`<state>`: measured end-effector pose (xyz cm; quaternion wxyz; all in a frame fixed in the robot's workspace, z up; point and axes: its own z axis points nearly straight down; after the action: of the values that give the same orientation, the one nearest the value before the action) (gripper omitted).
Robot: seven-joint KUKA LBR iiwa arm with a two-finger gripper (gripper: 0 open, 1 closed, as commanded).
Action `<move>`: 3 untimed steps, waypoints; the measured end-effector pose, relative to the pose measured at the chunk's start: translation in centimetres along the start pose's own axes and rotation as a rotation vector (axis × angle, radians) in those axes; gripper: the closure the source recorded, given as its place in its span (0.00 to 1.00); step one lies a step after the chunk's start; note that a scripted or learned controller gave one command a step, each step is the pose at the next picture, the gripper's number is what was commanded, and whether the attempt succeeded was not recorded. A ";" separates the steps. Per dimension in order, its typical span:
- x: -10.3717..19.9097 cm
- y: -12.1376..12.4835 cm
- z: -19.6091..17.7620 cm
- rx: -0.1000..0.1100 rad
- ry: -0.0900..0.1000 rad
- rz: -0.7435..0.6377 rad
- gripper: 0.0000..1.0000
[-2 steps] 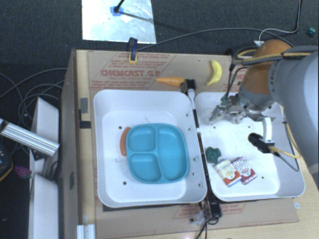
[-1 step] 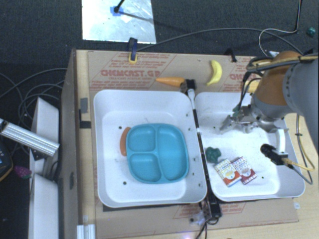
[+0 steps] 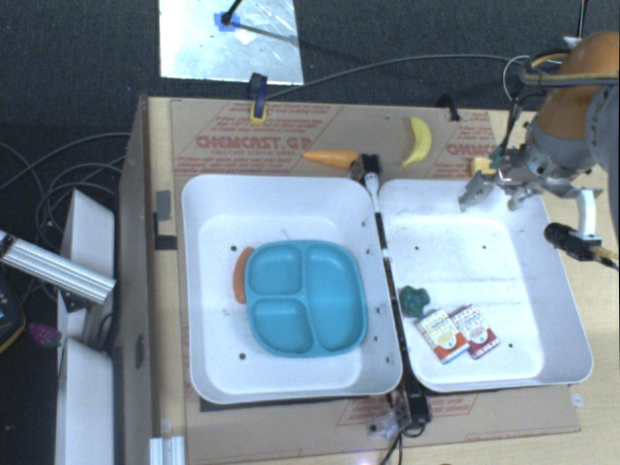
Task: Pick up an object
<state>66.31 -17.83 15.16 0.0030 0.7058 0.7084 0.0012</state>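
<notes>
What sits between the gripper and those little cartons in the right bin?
Nothing visible. The gripper hangs over the right bin's far edge; bare white floor runs from there to the cartons. The green object lies beside them, left of that path.

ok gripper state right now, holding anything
gripper: over the right bin's far edge; open or closed cannot be told, and nothing is seen in it.

Arm [image 3: 581,95] bent down, end effector [image 3: 494,184] seemingly empty
</notes>
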 end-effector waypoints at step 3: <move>4.5 -8.7 6.7 0.006 0.003 0.002 0.00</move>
<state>57.60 -13.37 8.39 -0.0003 0.7065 0.7077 0.0001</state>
